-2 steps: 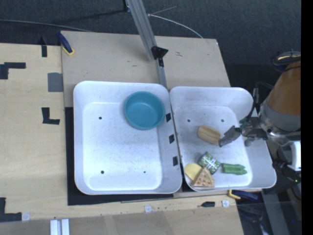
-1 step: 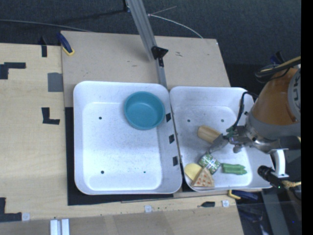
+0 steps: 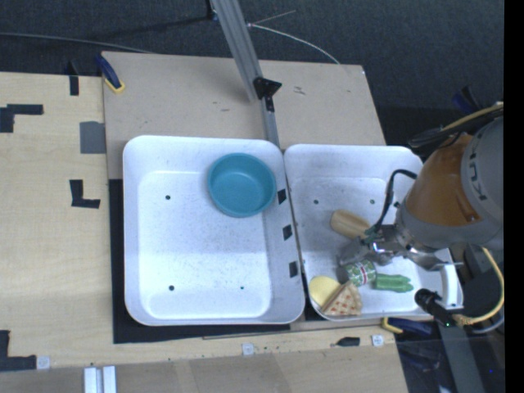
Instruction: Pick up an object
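From above, the tool (image 3: pixel 366 262) is low in the right bin (image 3: pixel 327 164), but whether it grips anything cannot be told. A small can (image 3: pixel 358 273) lies right under it, its label too blurred to read. Just beside are a green toy (image 3: pixel 392 282), a tan block (image 3: pixel 350 222), and a pizza slice (image 3: pixel 344 301). A blue bowl (image 3: pixel 241 184) sits in the left bin (image 3: pixel 155 244).

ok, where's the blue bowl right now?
The blue bowl sits in the left bin, at its far right corner by the divider, apart from the gripper working in the right bin.
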`<state>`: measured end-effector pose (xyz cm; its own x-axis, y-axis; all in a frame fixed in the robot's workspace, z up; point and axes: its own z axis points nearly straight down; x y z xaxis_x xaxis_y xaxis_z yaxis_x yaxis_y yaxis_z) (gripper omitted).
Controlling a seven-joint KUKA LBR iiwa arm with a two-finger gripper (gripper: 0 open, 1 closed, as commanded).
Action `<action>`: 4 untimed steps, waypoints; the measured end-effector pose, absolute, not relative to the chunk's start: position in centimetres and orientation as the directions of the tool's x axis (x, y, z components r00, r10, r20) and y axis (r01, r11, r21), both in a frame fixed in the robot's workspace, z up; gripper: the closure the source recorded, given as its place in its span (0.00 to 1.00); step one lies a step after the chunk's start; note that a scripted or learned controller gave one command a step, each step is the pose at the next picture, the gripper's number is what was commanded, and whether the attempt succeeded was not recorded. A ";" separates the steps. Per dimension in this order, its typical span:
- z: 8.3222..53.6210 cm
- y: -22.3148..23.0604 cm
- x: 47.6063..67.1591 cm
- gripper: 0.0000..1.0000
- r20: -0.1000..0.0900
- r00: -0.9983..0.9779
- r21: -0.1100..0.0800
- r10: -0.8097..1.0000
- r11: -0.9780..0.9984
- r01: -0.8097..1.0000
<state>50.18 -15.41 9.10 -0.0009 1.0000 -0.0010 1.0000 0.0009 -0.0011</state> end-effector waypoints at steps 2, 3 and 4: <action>15.4 -14.4 50.7 1.00 -0.001 -0.003 0.003 1.000 0.003 1.000; 19.8 -14.0 51.2 1.00 -0.001 -0.002 0.002 1.000 0.002 1.000; 25.1 -13.9 51.3 1.00 -0.001 -0.002 0.004 1.000 0.002 1.000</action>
